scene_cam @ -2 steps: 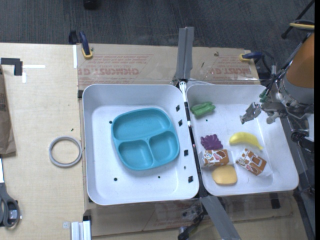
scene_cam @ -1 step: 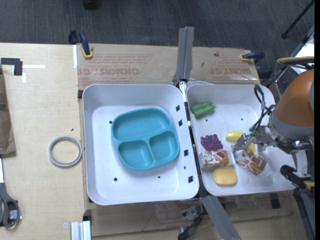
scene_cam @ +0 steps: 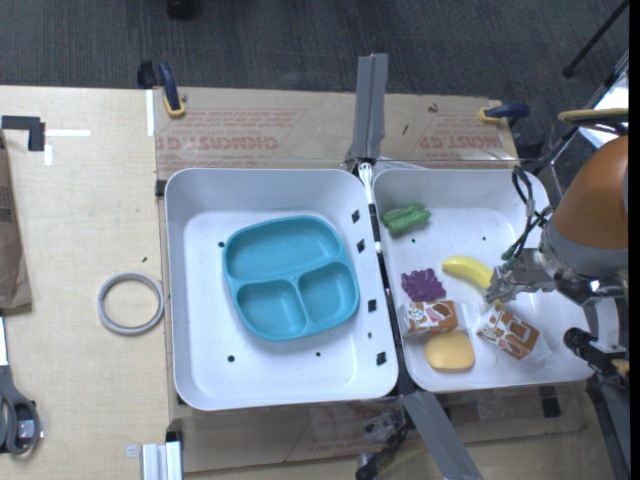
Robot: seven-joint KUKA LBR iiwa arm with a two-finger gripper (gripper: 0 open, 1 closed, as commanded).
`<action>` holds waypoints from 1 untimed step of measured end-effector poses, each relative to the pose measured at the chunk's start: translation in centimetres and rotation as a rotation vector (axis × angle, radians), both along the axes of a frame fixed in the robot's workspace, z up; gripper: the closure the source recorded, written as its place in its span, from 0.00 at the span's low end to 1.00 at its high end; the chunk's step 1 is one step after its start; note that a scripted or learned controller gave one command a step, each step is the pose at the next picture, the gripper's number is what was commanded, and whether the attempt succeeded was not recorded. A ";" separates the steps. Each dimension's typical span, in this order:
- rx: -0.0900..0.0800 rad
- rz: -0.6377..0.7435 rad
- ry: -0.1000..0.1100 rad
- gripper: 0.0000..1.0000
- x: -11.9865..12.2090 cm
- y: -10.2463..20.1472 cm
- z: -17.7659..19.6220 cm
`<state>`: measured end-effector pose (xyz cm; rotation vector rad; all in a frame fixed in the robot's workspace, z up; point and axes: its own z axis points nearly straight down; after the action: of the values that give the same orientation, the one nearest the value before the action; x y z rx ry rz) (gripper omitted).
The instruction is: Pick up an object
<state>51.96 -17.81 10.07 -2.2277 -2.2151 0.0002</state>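
Observation:
The right bin [scene_cam: 455, 190] holds a green toy [scene_cam: 405, 218], a yellow banana [scene_cam: 466, 269], a purple grape bunch [scene_cam: 423, 285], two brown-and-white packets [scene_cam: 431, 317] [scene_cam: 508, 333] and a yellow-orange round piece [scene_cam: 449, 352]. My gripper [scene_cam: 500, 286] hangs low at the bin's right side, just right of the banana and above the right packet. Whether anything is between its fingers is too small to tell.
The left bin [scene_cam: 190, 268] holds a blue three-compartment tray [scene_cam: 290, 278]. A grey ring [scene_cam: 130, 302] and scissors [scene_cam: 17, 420] lie on the bench to the left. The arm's orange band [scene_cam: 600, 203] and cables crowd the right edge. A grey divider bar [scene_cam: 371, 103] stands between the bins.

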 end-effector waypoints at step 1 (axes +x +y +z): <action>0.000 0.001 0.000 0.00 0.0 0.0 0.0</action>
<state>51.96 -17.81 10.07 -2.2268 -2.2157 0.0004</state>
